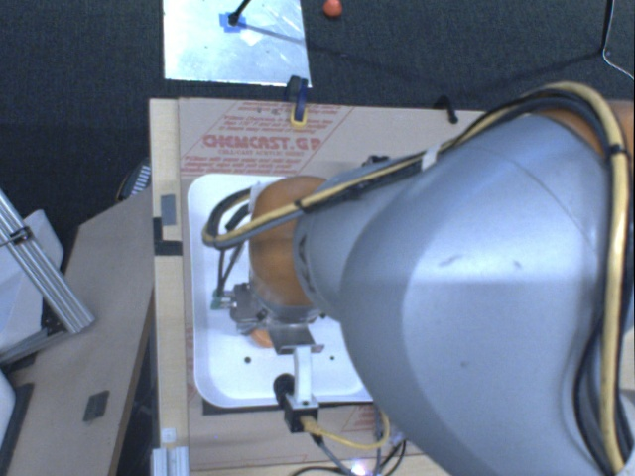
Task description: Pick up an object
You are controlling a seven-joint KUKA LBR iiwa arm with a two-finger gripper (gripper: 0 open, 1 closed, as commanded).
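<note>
Down inside the shallow white plastic bin (213, 365), the tool (266, 327) sits low over the bin floor, its body a grey metal block hanging beneath the orange band (273, 251) of the big grey arm (466, 296). Whether it is spread or pressed together I cannot tell, because the wrist and its mounting hide the tip from above.

A small orange object (260, 337) peeks out just under the tool's lower left edge, lying on the white floor of the bin. It is touching or very nearly touching the tool, but too little of it shows to say what it is or whether it is gripped. It looks like the likeliest target for the pick.

Judging by this, the reach and the descent look done: the tool is at the level of the bin floor and right at the object. What remains, as far as can be judged, is a confirmed grip and the lift clear of the bin. Nothing shown proves that the object has left the floor, so the pick counts as not yet achieved.

Beyond the bin, the brown board tabletop (258, 132) carries red printed lettering, and a small red ball (332, 7) rests well apart on the dark floor.
</note>
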